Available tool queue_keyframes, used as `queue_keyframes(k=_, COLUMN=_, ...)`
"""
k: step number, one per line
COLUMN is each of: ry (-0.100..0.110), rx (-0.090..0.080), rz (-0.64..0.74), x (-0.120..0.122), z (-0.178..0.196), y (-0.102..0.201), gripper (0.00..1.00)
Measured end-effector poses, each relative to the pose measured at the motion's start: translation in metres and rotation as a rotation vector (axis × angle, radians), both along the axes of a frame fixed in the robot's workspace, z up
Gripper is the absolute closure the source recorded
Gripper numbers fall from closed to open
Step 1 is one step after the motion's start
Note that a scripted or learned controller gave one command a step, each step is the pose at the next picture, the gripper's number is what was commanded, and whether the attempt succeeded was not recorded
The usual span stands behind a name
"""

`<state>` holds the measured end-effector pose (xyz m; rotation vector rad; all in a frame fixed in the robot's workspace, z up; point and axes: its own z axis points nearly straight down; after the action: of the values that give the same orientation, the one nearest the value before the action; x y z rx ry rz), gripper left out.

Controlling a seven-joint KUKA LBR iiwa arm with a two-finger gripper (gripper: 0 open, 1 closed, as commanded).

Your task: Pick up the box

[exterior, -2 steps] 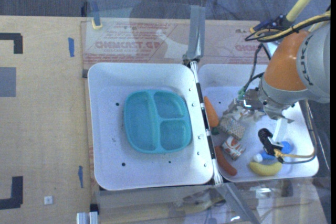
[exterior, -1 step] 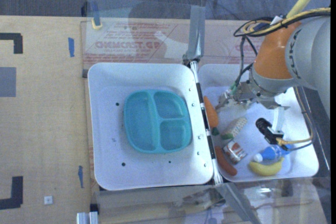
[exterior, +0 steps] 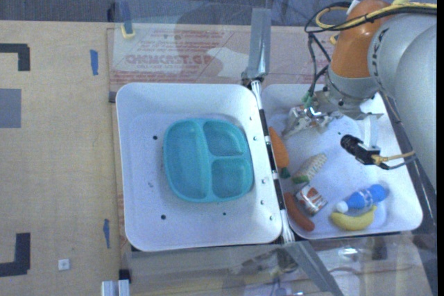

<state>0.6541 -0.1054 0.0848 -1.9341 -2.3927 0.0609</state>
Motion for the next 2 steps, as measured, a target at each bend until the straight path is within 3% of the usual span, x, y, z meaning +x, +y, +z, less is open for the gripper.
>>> queue_keyframes(k=1, ry=-0.017, rx=-0.011, rz=-0.165, x=0.003, z=-0.001, y=0.007, gripper=0.00)
queue_keyframes(k=2, ry=-0.077, rx=-0.017, rz=-0.212, x=-0.046, z=0.002, y=0.005, gripper=0.00)
